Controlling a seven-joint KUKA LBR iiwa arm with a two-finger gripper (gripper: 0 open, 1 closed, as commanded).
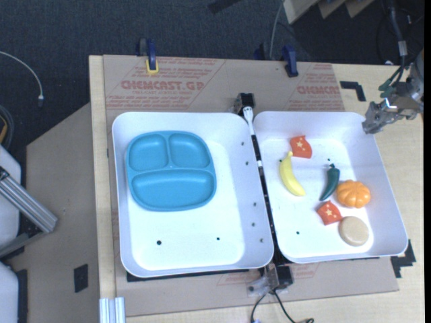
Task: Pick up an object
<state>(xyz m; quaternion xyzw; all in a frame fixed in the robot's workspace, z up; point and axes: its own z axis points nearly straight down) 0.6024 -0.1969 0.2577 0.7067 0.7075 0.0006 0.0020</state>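
So, target: I'd go for the banana [291,176], looks light, stiff, smooth plastic.
Grip: across its middle.
Pincer [374,122]: can't tell its state.

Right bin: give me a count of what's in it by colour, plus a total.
Red: 2, the red piece near the top and the red piece lower down
Yellow: 1, the banana
Green: 1, the green pepper
Orange: 1, the small pumpkin
Beige: 1, the round beige piece
Total: 6
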